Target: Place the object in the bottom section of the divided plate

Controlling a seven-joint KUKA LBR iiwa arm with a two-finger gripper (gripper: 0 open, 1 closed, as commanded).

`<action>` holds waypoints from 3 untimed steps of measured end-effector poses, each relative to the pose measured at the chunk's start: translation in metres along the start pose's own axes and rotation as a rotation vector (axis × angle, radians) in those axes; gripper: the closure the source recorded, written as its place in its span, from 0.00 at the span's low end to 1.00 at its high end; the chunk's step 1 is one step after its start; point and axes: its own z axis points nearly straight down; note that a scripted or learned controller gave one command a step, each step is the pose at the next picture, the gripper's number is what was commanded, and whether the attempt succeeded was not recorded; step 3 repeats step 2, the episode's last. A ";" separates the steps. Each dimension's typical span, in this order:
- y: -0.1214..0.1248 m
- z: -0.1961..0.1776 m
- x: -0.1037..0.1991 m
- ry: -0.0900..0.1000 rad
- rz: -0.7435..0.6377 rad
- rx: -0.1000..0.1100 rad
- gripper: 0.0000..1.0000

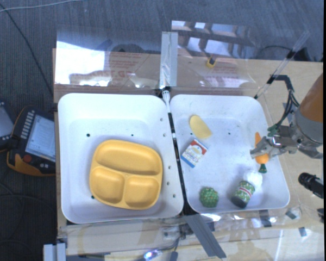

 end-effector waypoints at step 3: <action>-0.033 0.013 0.136 -0.001 -0.504 0.000 1.00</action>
